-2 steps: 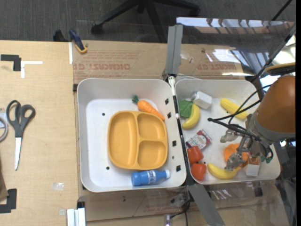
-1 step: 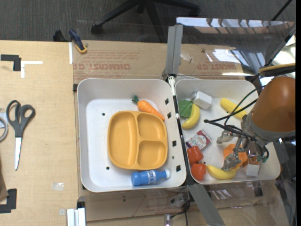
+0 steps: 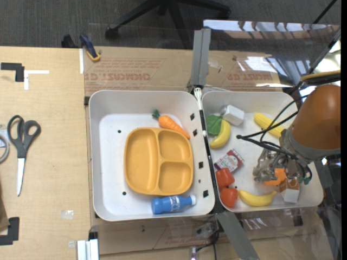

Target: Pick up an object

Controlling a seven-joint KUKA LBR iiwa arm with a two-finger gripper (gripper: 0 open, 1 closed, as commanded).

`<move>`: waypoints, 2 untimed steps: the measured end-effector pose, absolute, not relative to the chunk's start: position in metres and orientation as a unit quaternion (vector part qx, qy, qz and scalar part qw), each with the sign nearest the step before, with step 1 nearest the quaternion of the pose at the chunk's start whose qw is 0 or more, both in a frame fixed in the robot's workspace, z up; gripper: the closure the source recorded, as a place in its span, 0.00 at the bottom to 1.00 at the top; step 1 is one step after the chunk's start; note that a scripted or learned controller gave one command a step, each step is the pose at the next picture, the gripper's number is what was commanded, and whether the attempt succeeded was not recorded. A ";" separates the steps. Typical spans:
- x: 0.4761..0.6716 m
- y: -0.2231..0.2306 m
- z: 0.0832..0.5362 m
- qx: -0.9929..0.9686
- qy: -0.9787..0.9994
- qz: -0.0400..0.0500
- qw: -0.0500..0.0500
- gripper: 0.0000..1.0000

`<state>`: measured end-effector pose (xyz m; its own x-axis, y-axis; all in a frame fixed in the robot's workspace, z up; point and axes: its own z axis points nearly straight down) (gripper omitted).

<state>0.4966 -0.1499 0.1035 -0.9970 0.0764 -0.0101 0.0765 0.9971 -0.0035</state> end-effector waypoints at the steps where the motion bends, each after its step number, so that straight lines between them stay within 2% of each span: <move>1: 0.497 -0.150 0.103 0.038 0.999 -0.002 0.005 0.00; 2: 0.498 -0.150 0.113 0.038 0.999 -0.003 0.007 1.00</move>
<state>0.4983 -0.1501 0.1132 -0.9971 0.0754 -0.0145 0.0754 0.9971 -0.0052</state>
